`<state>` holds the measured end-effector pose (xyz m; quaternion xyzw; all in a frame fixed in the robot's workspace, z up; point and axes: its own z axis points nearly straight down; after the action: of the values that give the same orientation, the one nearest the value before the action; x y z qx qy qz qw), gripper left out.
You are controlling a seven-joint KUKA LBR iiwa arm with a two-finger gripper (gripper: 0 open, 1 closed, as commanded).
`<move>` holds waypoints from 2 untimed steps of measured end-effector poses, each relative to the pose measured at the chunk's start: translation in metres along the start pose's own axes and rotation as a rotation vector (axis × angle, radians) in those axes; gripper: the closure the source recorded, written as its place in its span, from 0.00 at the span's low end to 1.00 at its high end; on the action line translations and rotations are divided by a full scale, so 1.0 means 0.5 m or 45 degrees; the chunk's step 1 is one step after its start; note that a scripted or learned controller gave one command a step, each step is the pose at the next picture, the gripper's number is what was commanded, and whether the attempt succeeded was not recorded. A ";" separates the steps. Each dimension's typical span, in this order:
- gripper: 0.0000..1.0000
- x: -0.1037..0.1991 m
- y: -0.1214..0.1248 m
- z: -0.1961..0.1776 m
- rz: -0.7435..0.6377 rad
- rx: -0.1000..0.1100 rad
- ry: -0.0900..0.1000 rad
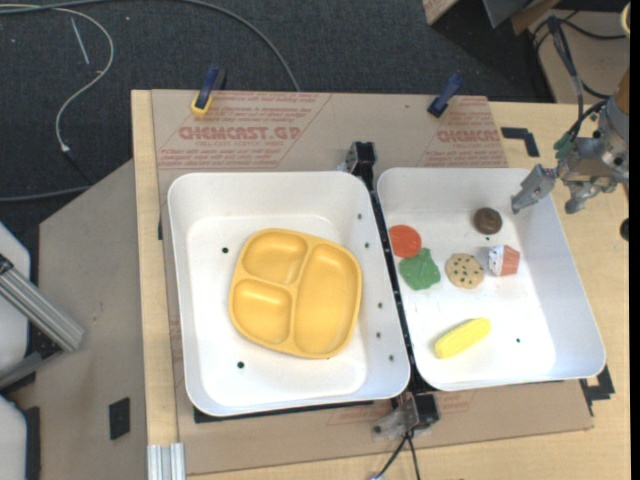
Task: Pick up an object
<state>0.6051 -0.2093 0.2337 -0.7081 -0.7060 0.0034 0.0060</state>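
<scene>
At the right edge we see the gripper point(553, 192), its two fingers spread wide with nothing between them, poised over the far right corner of the right bin point(570, 298). Nearest to it lies a small brown ball point(487, 220). Beyond that sit a red and white strawberry piece point(503, 260), a round cookie point(464, 270), a green leafy piece point(419, 270) and a red disc point(404, 239) touching it. A yellow corn cob point(462, 337) lies apart, nearer the front. We judge these light, stiff toy foods; the ball may roll, so we would pinch across its middle. The left bin point(190, 268) holds a yellow divided plate point(296, 292).
</scene>
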 end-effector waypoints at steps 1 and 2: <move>0.00 0.001 0.005 -0.015 -0.004 -0.017 -0.004; 0.00 -0.011 0.021 0.092 -0.004 -0.009 -0.002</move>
<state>0.6150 -0.2147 0.1878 -0.7071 -0.7071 0.0014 0.0028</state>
